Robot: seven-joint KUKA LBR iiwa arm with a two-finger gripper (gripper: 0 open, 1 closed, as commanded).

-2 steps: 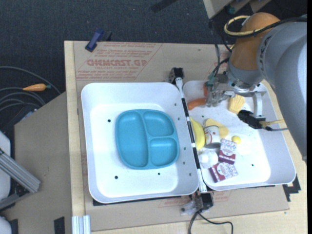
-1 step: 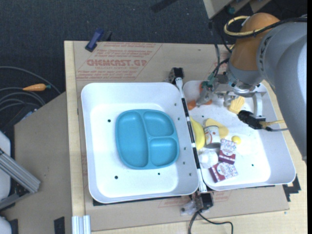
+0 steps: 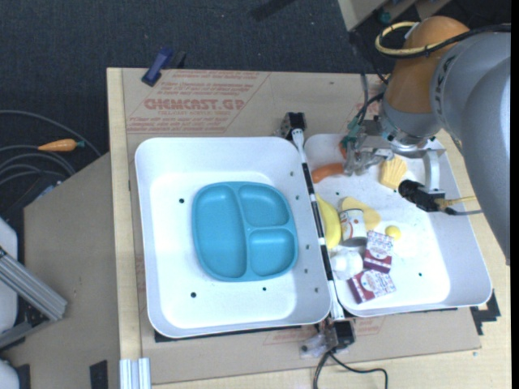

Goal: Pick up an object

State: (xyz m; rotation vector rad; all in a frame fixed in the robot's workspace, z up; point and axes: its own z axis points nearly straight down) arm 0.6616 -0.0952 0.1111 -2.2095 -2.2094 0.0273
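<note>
My gripper (image 3: 358, 160) hangs over the far end of the right bin (image 3: 454, 258), low above its floor. Just to its left lies a small orange carrot-shaped piece (image 3: 328, 172). A pale yellow ridged piece (image 3: 393, 171) sits just to its right. Closer to the front lie a banana (image 3: 328, 221), a small can (image 3: 352, 227), a little yellow ball (image 3: 392, 232), a white lump (image 3: 347, 262) and two red-and-white packets (image 3: 379, 250) (image 3: 371, 285). I see nothing held in the gripper.
The left bin (image 3: 162, 168) holds a blue divided plate (image 3: 243, 230). A black clip (image 3: 293, 124) sits where the bins meet at the back. A black cable end (image 3: 422, 195) reaches from the arm over the right bin.
</note>
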